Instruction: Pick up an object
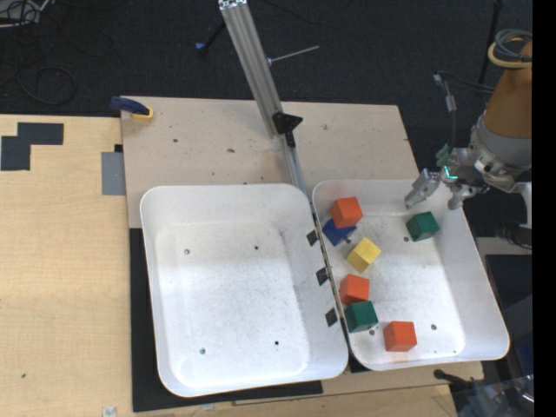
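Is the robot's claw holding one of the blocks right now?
No. The gripper is open above the right bin, with nothing between its fingers. The nearest block, a green cube, lies below it, untouched.

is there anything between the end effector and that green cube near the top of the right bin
Nothing visible. The end effector hangs open just above the small green cube, with bare white bin floor around it; the yellow cube sits well aside.

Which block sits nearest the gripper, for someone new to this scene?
Look in the right bin, toward its far right corner. The green block lies there alone, just below the gripper. The other green block is against the bin's left wall, beside an orange one.
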